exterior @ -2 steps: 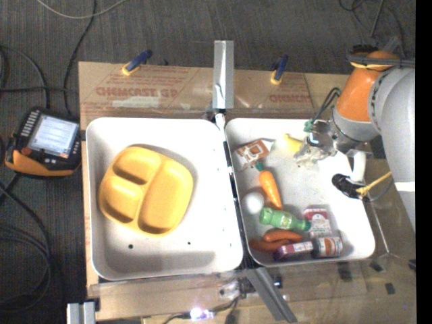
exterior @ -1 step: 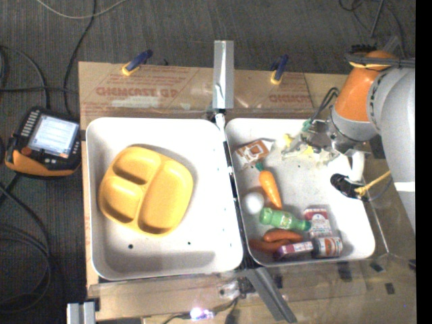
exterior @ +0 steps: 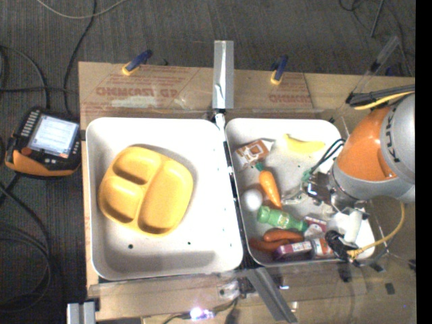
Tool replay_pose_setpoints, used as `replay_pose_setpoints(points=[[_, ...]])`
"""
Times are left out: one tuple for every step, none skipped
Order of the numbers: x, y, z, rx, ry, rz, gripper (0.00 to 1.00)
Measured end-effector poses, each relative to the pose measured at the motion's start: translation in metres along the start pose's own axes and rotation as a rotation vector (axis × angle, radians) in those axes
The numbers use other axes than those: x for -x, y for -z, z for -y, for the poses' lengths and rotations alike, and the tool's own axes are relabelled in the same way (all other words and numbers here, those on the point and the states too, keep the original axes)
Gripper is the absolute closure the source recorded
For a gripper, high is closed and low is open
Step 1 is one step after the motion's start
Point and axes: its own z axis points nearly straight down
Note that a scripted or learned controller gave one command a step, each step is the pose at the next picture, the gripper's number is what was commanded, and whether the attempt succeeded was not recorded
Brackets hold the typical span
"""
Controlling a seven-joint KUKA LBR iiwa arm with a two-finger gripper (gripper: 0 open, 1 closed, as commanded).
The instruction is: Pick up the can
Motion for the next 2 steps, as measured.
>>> replay_pose_setpoints(points=[[0.0,0.0,-0.092,0.002,0.018,-0.01,0.0],[-0.02,0.0,-0.153,-0.017,0.03,-0.009,0.0]])
